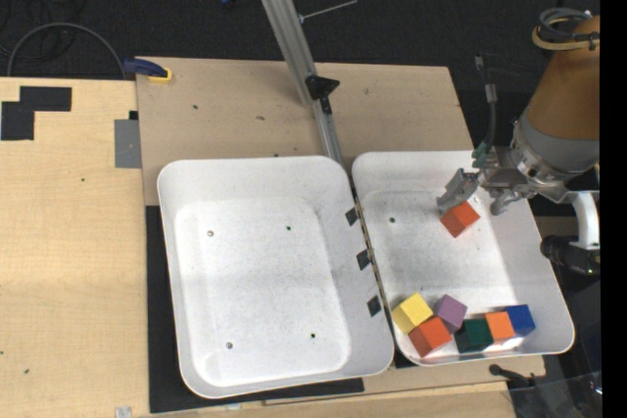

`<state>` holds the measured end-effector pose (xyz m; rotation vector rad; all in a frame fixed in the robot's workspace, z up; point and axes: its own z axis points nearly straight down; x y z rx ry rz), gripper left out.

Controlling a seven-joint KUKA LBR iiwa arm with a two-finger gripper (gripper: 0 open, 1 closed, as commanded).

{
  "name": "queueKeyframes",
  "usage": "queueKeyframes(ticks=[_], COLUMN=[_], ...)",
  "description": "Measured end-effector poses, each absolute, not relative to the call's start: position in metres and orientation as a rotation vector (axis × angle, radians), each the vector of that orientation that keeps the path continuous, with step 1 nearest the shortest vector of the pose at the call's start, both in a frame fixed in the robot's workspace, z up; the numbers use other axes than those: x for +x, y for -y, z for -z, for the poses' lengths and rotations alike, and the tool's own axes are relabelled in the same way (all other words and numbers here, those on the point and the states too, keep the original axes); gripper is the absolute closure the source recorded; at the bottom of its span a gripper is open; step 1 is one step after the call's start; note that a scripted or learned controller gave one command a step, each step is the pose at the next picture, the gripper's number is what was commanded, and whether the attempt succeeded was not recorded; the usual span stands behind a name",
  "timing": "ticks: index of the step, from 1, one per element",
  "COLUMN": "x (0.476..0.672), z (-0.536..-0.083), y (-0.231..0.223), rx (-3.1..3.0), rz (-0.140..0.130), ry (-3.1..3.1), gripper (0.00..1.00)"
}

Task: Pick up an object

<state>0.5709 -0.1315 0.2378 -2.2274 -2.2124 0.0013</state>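
gripper [477, 195] fingers spread above the right bin [549, 348], a red block [459, 218] at one fingertip, not between them, so closing could miss it.

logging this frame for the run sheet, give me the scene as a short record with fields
arm: grey with orange band, reaching in from the right of the view
end effector: over the right bin, by a red block
red block: tilted, just below the fingers, grip not confirmed
block cluster: yellow block, purple block, second red block, green block, orange block, blue block, at the right bin's near edge
left bin: white, shallow, beside the right bin
task state: pick not confirmed
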Motion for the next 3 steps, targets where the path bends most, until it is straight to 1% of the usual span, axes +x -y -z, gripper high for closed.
queueKeyframes(ticks=[1, 2, 3], x=[0.571, 0.5708, 0.5709], z=[-0.2476, -0.2471, -0.2568], y=[0.1321, 0.1323, 0.1329], rx=[-2.229, -2.23, -2.228], rz=[-0.001, -0.002, -0.002], ry=[2.209, 2.208, 2.209], gripper=[1.0, 0.0, 1.0])
